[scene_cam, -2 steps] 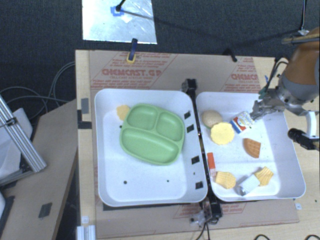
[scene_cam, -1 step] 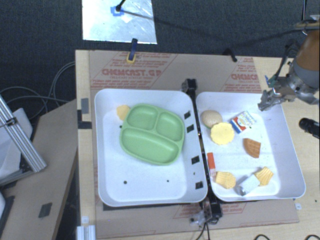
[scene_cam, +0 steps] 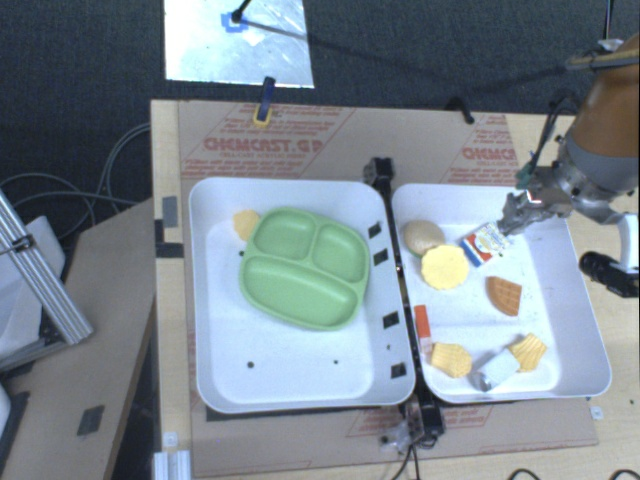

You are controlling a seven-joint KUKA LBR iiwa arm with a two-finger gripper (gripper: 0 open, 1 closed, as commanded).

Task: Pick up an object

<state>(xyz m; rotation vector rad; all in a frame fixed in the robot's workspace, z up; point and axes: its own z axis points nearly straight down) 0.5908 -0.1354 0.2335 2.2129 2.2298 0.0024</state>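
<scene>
A: Which object is the arm after?

B: I judge the small red, white and blue packet (scene_cam: 484, 243). It lies flat near the top of the right bin (scene_cam: 570, 298), and the tool (scene_cam: 516, 211) hangs just above its upper right corner. Whether the tool touches it, or stands open or closed, I cannot tell; the packet is not seen between anything.

A: Why that one?

B: It sits a little apart from its neighbours, so a descent there looks less crowded. Just to its left are a tan round piece (scene_cam: 422, 236) and a yellow disc (scene_cam: 445, 267); an orange wedge (scene_cam: 505, 295) lies below it. Along the bottom edge are two yellow crinkled pieces (scene_cam: 451, 359) (scene_cam: 529, 350) with a pale wrapper (scene_cam: 496, 371) between them.

A: And the other bin?

B: The left bin (scene_cam: 225, 368) holds a green divided plate (scene_cam: 304, 267), resting at a slant, with a small yellow piece (scene_cam: 246, 224) at its upper left.

A: The surroundings?

B: Both bins rest on a brown printed board (scene_cam: 300, 138) on the desk; dark carpet (scene_cam: 80, 58) lies beyond, with a shiny sheet (scene_cam: 238, 28) and loose cables (scene_cam: 130, 148).
</scene>
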